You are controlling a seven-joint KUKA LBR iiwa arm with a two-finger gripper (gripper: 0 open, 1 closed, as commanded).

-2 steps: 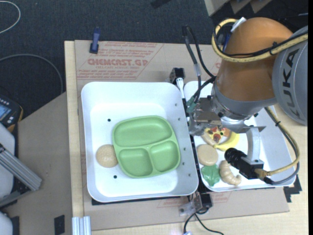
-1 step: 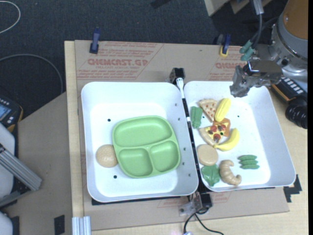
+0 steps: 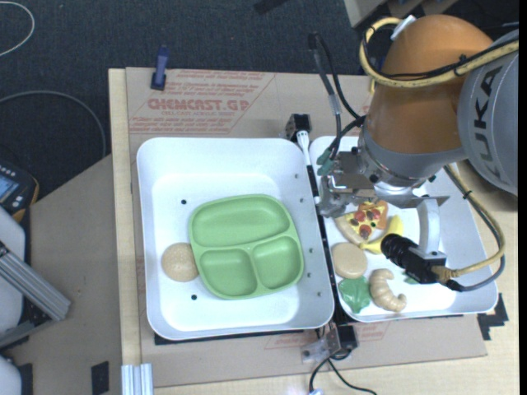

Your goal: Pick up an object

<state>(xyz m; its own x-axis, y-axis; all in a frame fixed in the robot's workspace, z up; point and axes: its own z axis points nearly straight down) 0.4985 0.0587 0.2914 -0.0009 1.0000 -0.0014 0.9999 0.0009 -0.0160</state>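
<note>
- The grey-and-orange arm (image 3: pixel 420 97) hangs over the right bin (image 3: pixel 469 220) at the right of the frame, its claw (image 3: pixel 362 189) low among the toy foods; whether the claw is apart or together cannot be told from this angle.
- Directly beneath the claw lies a pizza slice (image 3: pixel 368 220), the likeliest thing to be picked, resting near the bin's upper left corner beside a yellow piece (image 3: pixel 394 225).
- Risk: the slice lies flat and thin, so the claw could slide over it and close on nothing, or drag it against the bin wall.
- Risk: the pile is crowded. A tan round cookie (image 3: pixel 349 260), a croissant (image 3: pixel 387 290) and a green leaf (image 3: pixel 354 295) sit just below the slice, and a neighbour could be nudged or pinched instead.
- A black cable fitting (image 3: pixel 408 257) trails across the right bin close to the food and could snag or sweep pieces.
- In the left bin (image 3: pixel 156 179), a green divided plate (image 3: pixel 244 243) lies at centre, with a second tan cookie (image 3: pixel 179 262) touching its left edge, well clear of the arm.
- Both bins rest on a cardboard-covered tabletop (image 3: pixel 206 105).
</note>
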